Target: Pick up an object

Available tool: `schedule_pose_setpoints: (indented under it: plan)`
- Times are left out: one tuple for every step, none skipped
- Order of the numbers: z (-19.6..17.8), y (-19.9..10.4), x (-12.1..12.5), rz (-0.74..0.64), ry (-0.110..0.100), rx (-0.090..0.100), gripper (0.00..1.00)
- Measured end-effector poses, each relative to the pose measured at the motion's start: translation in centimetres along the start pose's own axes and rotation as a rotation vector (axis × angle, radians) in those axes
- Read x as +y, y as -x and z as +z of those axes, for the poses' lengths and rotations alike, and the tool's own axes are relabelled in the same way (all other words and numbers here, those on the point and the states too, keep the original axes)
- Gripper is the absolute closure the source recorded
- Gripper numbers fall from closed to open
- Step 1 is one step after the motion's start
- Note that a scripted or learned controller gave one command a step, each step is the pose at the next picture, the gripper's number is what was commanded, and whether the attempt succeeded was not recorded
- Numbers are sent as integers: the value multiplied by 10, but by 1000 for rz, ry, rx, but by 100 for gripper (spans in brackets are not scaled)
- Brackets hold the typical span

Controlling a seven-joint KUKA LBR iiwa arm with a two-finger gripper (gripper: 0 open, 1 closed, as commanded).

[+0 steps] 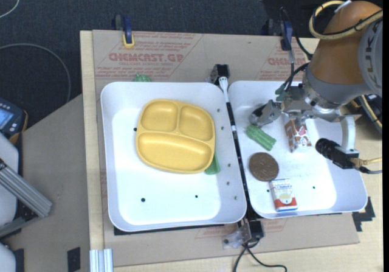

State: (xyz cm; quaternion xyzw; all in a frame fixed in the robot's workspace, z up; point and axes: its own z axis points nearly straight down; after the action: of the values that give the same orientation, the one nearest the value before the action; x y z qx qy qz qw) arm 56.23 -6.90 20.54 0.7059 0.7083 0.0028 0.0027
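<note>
My gripper hangs over the far part of the right bin, and I cannot tell from this angle how it is set or whether anything is in it. A green block lies just beside and below it. A red-and-white packet sits to its right, partly under the wrist. A brown disc and a small carton lie nearer the front. In the left bin a yellow divided plate covers most of a green piece.
</note>
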Motion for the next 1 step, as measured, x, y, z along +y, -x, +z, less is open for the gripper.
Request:
schedule_pose_setpoints:
  plan:
    - [5,1,-1,3,-7,0,0]
